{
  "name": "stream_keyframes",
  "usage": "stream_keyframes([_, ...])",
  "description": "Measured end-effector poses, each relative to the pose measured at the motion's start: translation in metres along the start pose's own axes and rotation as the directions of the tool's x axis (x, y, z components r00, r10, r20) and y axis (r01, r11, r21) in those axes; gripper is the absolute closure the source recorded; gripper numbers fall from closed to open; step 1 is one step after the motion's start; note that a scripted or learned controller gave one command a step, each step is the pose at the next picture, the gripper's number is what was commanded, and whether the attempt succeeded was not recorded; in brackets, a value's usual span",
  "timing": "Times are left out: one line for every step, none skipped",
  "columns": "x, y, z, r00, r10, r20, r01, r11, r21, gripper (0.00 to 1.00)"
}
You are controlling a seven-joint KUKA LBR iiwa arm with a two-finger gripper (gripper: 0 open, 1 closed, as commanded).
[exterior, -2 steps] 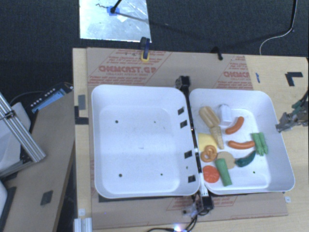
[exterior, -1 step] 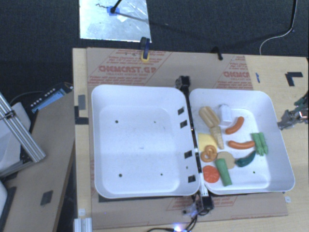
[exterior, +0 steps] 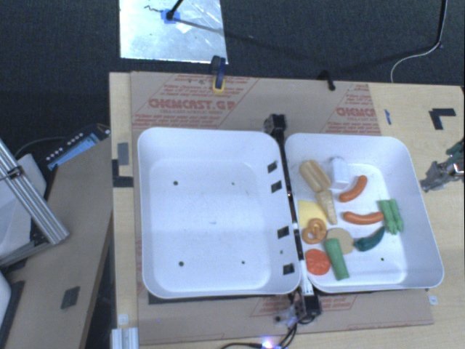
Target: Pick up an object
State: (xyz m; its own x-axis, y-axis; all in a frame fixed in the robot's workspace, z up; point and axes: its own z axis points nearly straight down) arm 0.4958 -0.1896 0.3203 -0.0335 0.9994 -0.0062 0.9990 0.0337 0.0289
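Grey gripper (exterior: 441, 171), finger state untellable, is seen at mid-right, with the green plastic bean (exterior: 391, 215) lying lower-left, long axis near-vertical.

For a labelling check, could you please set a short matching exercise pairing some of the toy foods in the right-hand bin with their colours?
Things:
1. round tomato slice
2. curved sausage at the bin's far side
3. wedge of cheese
4. long bean pod beside the bin's right wall

Colours:
A. yellow
B. green
C. red
D. orange

Pairs: 1-C, 2-D, 3-A, 4-B
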Motion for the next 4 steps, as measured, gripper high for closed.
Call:
stream_keyframes([0.0,0.001,-0.011,1.0,-0.005,0.0,0.005,1.0,-0.004,1.0])
stream_keyframes([0.001,0.003,-0.022,1.0,-0.01,0.001,0.01,1.0,-0.007,1.0])
stream_keyframes([0.001,0.004,-0.032,1.0,-0.015,0.001,0.015,1.0,-0.01,1.0])
stream_keyframes([0.035,-0.012,0.095,1.0,0.029,-0.009,-0.028,0.999,0.039,1.0])
